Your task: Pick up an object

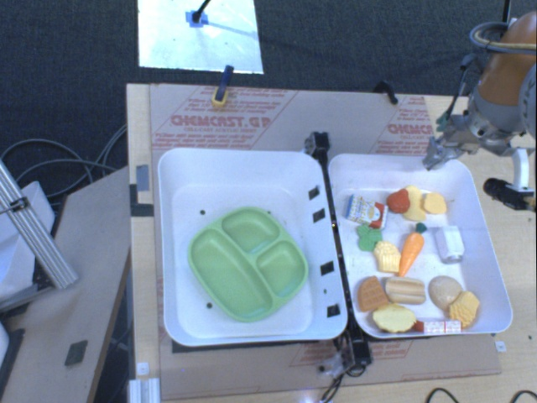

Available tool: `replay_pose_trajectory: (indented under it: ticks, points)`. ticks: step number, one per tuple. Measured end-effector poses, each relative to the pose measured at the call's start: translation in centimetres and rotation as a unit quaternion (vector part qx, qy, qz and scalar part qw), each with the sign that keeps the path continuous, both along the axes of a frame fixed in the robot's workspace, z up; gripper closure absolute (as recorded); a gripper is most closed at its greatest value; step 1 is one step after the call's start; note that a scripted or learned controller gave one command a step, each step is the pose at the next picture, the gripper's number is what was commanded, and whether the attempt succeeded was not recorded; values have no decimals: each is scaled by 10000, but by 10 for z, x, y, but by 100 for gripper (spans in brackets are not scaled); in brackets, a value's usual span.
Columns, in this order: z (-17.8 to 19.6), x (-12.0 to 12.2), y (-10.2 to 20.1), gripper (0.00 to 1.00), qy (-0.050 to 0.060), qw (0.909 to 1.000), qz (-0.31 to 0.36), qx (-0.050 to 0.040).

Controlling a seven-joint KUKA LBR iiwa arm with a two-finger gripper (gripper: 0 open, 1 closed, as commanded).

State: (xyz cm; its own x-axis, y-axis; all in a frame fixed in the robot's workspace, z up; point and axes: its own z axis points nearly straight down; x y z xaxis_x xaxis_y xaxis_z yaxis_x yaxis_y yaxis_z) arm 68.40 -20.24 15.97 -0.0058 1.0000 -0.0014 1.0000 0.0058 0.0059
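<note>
Inspector: On the tabletop (403,107), two white bins sit side by side, touching along a black divider. Left bin (180,183) holds one green tray (247,263) with three compartments, lying flat, nothing in them.

Clerk: And the right bin (482,225)?

Inspector: Toy food, scattered loose. Near the far wall: a red tomato (398,200), a yellow piece (435,203) just beside it, and a small carton (366,211) to their left. Centre: a carrot (410,252) lying at a slant, a green piece (367,238) and a corn cob (387,257) beside it, a pale block (450,243) to its right. Near wall: a brown bun (372,293), a bread roll (405,290), an egg-like piece (445,290), a ridged yellow piece (464,309) and a yellow pastry (394,318).

Clerk: Gripper position?

Inspector: Gripper (438,151) hangs over the far right corner of the right bin, at its rim, arm (503,82) reaching in from the right. It is apart from every item; the yellow piece and tomato are nearest.

Clerk: Open or closed?

Inspector: Cannot tell; the tip is too small and blurred. Nothing is seen held by it. All items lie in the bin.
</note>
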Motion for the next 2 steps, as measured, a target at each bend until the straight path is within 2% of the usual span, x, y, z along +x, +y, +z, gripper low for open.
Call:
replay_pose_trajectory:
  ticks: [1, 2]
  points:
    - [59, -6, 4, 100, 12, 10000, 1, 4]
    - [65, -5, 4, 100, 11, 10000, 2, 1]
